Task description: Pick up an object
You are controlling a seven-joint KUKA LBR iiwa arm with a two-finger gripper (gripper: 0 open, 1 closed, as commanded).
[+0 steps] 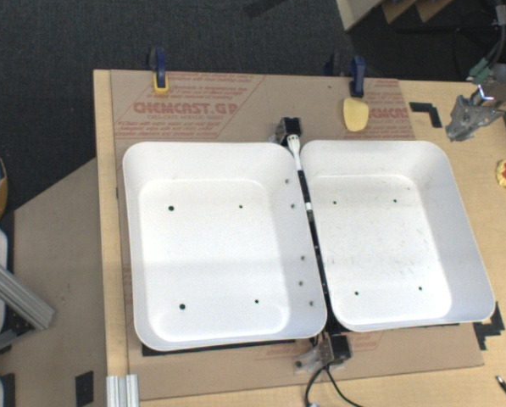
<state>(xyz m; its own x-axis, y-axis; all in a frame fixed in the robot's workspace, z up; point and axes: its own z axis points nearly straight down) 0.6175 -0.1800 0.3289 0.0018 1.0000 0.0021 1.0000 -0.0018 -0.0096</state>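
Two shallow white bins lie side by side on a brown board, the left bin (151, 227) and the right bin (456, 227). Only small dark dots mark their white floors. A grey metal piece with cables above it, which looks like my gripper (471, 115), hangs past the right bin's far right corner, over the board and outside both bins. It touches nothing. A small red and yellow object (505, 173) lies at the right edge of the view, outside the bins.
Blue clamps with yellow pads hold the board's far edge, one at the left (158, 69) and one at the right (355, 100). A black cable (308, 219) runs along the seam between the bins. Metal rails (15, 291) stand at the left.
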